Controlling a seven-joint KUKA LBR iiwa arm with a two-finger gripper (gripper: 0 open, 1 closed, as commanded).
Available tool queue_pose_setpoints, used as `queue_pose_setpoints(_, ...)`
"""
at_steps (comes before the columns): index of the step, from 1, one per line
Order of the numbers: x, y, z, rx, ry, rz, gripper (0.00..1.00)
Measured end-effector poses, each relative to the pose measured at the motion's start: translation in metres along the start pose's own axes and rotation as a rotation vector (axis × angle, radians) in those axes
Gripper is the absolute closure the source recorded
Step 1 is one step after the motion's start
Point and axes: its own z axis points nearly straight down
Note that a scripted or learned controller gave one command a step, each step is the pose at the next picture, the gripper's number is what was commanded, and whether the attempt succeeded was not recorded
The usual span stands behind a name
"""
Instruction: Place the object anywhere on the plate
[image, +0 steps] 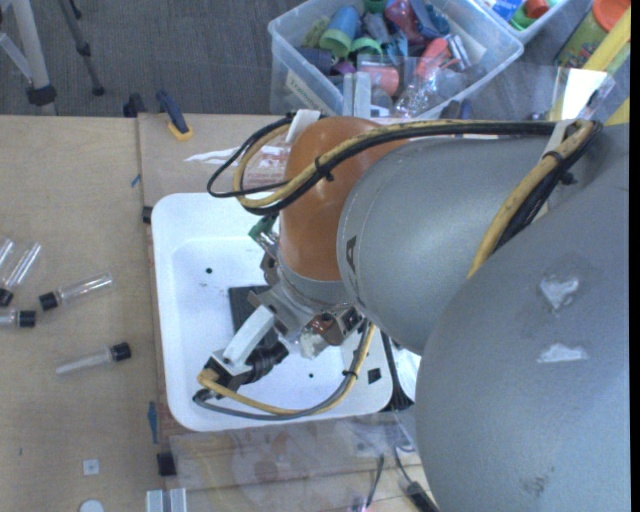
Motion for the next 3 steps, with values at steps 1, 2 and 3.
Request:
queue_pose_setpoints(1,0.004,0.074,-0.027,-0.002,0.003,0.200,1.00)
queue_pose_setpoints(2,0.008,0.003,-0.020,-0.001,0.002,0.159,1.00)
queue_pose_setpoints(3,0.051,0.050,0.070,-0.001,0.001,0.314,1.00)
